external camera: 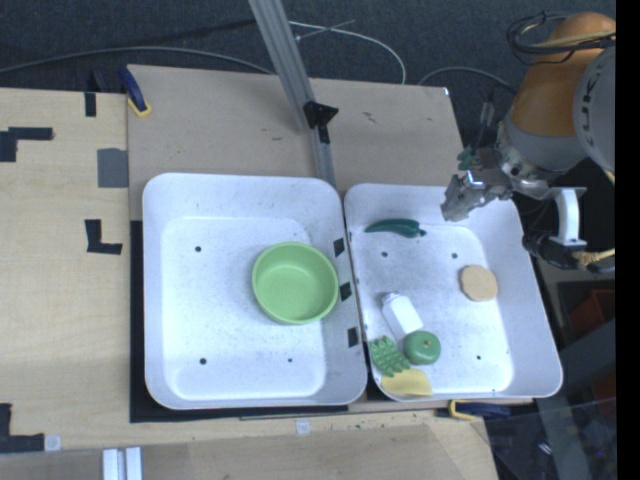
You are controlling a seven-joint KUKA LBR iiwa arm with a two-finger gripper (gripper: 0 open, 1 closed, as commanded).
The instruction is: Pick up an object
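My gripper [459, 204] hangs over the far right corner of the right bin [530, 308], with nothing visible between its fingers. In that bin lie a dark green pepper-like piece [396, 228] at the far left, a tan round cookie [479, 283] at the right, a small white bottle [402, 315] in the middle, a green round piece [422, 347], a green ridged piece [385, 354] and a yellow piece [407, 382] by the near edge. The gripper stands right of the pepper and beyond the cookie.
The left bin [180, 268] holds a light green bowl [294, 283]. A grey metal pole [285, 53] slants down to the bins' far seam. Cables [340, 38] trail over the dark floor beyond the bench.
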